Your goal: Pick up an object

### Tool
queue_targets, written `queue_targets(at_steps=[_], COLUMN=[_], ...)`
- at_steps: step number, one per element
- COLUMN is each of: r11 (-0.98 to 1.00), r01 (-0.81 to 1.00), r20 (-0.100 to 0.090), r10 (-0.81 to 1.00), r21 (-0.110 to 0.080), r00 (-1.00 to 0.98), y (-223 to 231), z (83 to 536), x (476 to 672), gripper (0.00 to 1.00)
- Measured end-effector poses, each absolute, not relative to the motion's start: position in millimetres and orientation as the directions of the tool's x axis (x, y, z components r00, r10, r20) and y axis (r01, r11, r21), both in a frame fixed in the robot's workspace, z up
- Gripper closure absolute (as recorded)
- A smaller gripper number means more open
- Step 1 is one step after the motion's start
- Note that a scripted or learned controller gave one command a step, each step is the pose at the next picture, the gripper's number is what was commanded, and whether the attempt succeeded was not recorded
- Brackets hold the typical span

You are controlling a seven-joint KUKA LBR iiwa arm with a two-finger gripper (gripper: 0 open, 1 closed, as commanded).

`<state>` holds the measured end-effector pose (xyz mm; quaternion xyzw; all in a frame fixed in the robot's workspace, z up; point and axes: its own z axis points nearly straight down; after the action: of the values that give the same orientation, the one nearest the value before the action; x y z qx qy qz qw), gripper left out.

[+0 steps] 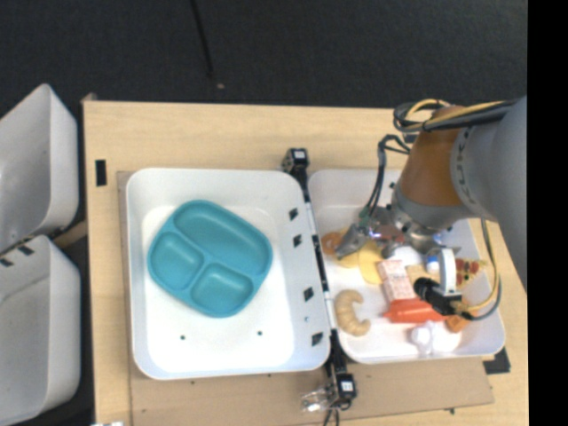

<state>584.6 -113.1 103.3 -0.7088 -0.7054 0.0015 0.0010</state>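
In the camera view the gripper (371, 231) hung low over the right bin (342, 189), near its left wall; whether it was open or gripping anything could not be told. A croissant (350, 312) lay by the bin's front-left corner, a red object (409, 310) beside it. This looked like the descent stage; the next move called for closing on one item and lifting it clear. The left bin (142, 327) held a teal divided plate (209, 256).

Lab bench (106, 131) with white bins (142, 327)

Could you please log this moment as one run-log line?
arm: over right bin | gripper: low beside croissant | grasp: unclear | left bin: teal tray
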Motion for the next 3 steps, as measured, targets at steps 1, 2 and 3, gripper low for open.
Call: queue_targets(at_steps=[1,2,3], r11=[-0.006,-0.013,-0.003], r01=[1.0,1.0,1.0], r20=[0.0,-0.001,-0.002], r10=[1.0,1.0,1.0], r21=[-0.001,0.002,0.006], r00=[0.006,0.013,0.003], y=[-114,-116,-114], z=[101,111,175], x=[584.9,585.6,584.9], gripper=[0.0,1.0,1.0])
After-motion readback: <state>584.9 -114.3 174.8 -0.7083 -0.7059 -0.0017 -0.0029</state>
